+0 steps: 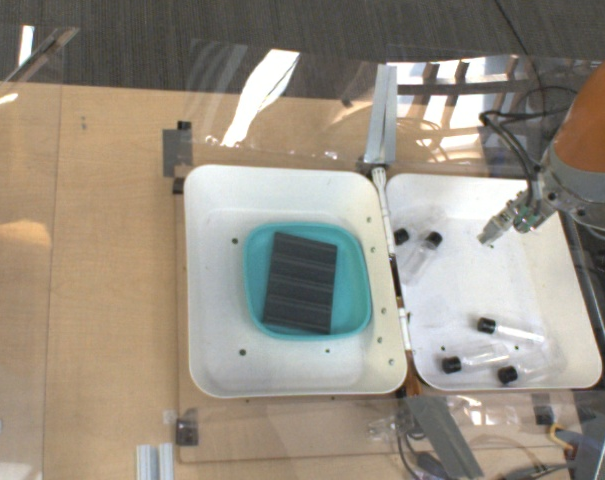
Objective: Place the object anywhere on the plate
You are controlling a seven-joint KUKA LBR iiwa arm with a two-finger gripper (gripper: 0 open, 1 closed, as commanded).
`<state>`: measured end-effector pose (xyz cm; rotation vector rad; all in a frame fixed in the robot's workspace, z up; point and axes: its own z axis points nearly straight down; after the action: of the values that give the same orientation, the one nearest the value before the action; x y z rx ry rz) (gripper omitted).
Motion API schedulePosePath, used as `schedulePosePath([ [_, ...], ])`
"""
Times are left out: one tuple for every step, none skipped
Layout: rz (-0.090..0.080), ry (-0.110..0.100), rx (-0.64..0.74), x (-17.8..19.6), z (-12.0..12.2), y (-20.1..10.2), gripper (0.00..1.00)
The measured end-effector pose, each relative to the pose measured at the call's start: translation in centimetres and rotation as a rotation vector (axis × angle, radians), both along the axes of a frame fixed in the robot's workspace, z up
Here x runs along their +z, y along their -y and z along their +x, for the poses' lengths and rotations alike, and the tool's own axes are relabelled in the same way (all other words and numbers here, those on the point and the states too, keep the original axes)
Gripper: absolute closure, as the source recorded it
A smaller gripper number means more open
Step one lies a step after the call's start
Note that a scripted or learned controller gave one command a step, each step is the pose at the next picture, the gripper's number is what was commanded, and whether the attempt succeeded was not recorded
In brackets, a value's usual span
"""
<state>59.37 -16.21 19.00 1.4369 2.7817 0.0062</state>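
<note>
On the desk point(82, 268), small clear black-capped vials point(487, 348) lie at about 5 o'clock in the right bin point(572, 298). The hand point(497, 226) hangs over that bin's 12 o'clock part; whether it is apart or together, I cannot tell. In the left bin point(212, 268), the dark ribbed block point(300, 283) lies on the teal plate point(354, 298).

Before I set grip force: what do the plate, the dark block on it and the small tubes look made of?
Plate: likely plastic, even teal, soft sheen. Dark block: matte, ribbed, perhaps rubber or foam. Tubes: clear plastic or glass, black caps; too small to tell.
</note>
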Motion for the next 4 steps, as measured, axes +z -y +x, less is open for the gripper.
schedulePosePath([
  [0.000, 0.000, 0.000, 0.0, 0.0, 0.0, 0.00],
  [0.000, 0.003, -0.029, 16.1, -3.2, -5.5, 0.00],
  [0.002, -0.004, -0.156, 13.9, -6.6, -9.4, 0.00],
  [0.005, 0.004, -0.364, 23.4, -10.5, -11.8, 0.00],
])
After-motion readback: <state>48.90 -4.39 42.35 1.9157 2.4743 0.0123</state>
